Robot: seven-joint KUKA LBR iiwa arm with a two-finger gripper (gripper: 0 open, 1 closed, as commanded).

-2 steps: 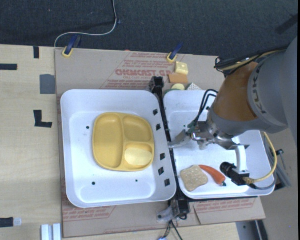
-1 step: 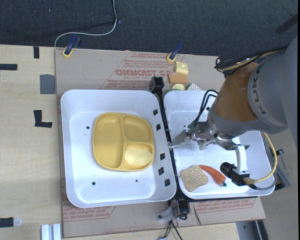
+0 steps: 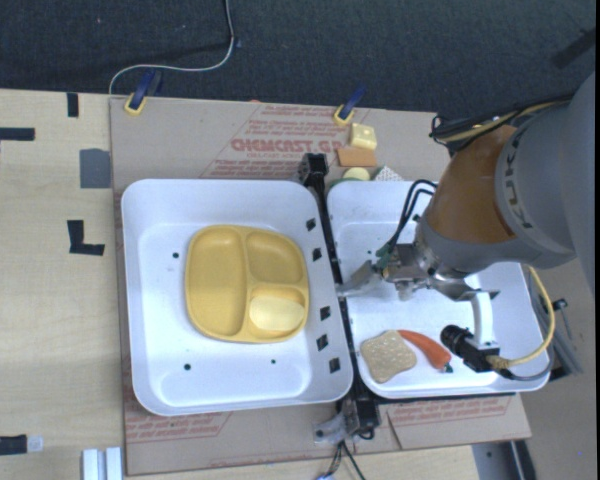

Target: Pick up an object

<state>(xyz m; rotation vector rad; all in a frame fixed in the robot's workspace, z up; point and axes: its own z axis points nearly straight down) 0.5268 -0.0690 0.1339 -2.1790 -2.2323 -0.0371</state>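
Bread slice lies flat in the right bin, near its front left corner, and just beside it on the right lies an orange carrot, set at a slant with its near end almost touching the bread's edge; whether the two touch cannot be told. Nothing lies on top of either one. The gripper hangs farther back in the same bin, close to the bin's left wall and apart from both the bread and the carrot, with nothing seen held in it; whether it is spread or pressed together cannot be told from this angle. The grey arm with its orange band covers much of the right bin's back and right side. The left bin holds a yellow divided plate, and a pale yellow piece sits in the plate's front right compartment. Behind the right bin's back rim, on the cardboard sheet, stand a small yellow block, a tan block and a pale green round thing, close together.
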